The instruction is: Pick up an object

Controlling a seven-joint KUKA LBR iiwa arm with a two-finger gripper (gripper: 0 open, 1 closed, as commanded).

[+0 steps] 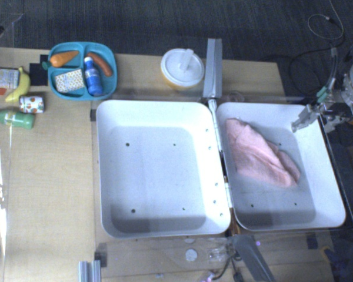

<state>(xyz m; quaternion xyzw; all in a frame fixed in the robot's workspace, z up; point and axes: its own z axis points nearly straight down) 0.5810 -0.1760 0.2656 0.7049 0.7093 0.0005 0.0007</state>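
The pink cloth (260,156) lies crumpled in the right bin (328,175), spread from its upper left toward the middle. The gripper (309,117) hangs over that bin's upper right edge, well apart from the cloth; whether the jaws are open I cannot tell. A good grasp likely means descending onto the raised fold, pinching 1 ridge.

A blue divided tray (109,63) of toy food sat at the bench's far left corner, beside a banana (19,85), a small can (31,104) and a green bottle (12,118). A lidded white cup (182,68) stood behind the bins.
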